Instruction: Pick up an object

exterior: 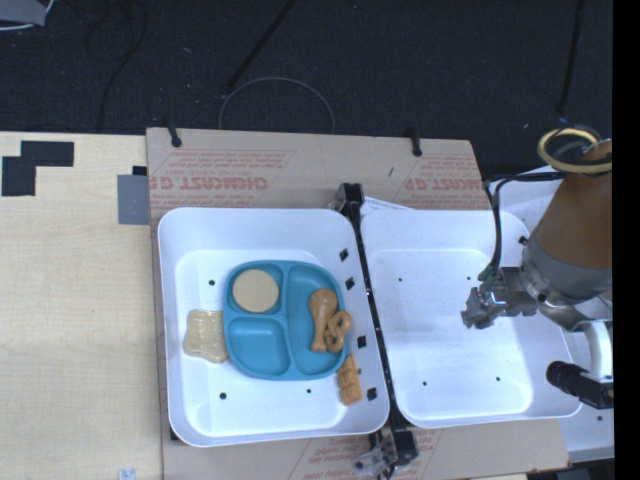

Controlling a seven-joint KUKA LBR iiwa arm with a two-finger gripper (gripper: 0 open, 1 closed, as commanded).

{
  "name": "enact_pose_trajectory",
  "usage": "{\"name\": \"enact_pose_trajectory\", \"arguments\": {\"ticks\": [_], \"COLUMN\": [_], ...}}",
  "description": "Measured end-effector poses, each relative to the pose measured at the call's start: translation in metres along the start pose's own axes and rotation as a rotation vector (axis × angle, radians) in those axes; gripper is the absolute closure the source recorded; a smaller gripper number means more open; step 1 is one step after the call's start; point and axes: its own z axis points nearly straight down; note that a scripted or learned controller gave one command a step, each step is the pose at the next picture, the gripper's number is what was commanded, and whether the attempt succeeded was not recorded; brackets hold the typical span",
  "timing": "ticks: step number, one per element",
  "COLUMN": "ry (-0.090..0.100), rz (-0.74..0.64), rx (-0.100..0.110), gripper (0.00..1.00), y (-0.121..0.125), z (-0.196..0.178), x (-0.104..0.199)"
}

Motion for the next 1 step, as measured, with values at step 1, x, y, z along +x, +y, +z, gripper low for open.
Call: {"name": "enact_pose_trajectory", "arguments": {"ticks": [1], "ry": [0.0], "rz": [-0.001], "rx": [0.001], "gripper": [1.0], "y": [0.0005], "z": [-0.0252], "x": [-0.001]}}
